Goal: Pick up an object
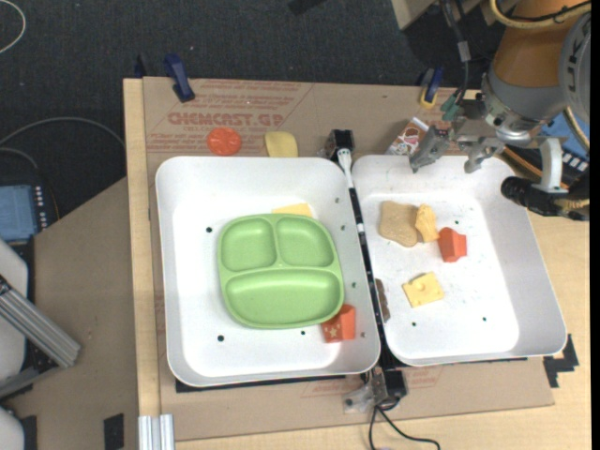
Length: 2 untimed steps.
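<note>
Bench (pixel 94 279) is covered w/ a brown cardboard sheet (pixel 244 111), printed in red lettering near its far edge. Two shallow white bins are set directly on the sheet, side by side & touching along their inner edges: left bin (pixel 187 251) & right bin (pixel 506 298). On bare cardboard just beyond the left bin, an orange round disc (pixel 224 141) & a pale yellow block (pixel 280 144) are seen close together, not touching. A small red-and-white printed packet (pixel 406 140) lies by the right bin's far-left corner. Blue clamps (pixel 178 76) are fixed at the sheet's far edge.
</note>
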Each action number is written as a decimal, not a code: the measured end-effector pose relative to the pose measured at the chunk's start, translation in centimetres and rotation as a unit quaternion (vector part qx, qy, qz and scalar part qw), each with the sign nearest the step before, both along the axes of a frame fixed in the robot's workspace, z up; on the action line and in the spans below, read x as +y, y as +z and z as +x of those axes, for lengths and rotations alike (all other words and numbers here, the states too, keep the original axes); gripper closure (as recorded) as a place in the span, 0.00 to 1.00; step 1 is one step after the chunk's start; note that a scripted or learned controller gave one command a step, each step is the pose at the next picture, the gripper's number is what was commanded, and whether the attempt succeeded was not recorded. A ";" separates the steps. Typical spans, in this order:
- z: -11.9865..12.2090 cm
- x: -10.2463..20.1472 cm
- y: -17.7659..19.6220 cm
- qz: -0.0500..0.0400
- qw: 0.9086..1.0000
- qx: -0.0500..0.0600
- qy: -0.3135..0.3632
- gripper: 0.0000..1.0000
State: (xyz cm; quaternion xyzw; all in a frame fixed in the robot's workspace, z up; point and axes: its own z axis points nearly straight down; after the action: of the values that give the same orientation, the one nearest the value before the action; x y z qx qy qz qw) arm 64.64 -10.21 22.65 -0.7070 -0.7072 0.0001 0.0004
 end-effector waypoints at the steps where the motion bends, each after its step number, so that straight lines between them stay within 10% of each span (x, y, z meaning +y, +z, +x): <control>1: -4.9 -4.0 -9.3 0.000 1.000 0.006 -0.003 0.00; 2: -6.5 -6.2 -14.2 0.000 1.000 0.001 0.000 0.00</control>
State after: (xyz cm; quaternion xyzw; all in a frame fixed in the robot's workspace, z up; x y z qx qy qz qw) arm 58.12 -16.38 8.44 -0.7074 -0.7068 0.0005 0.0011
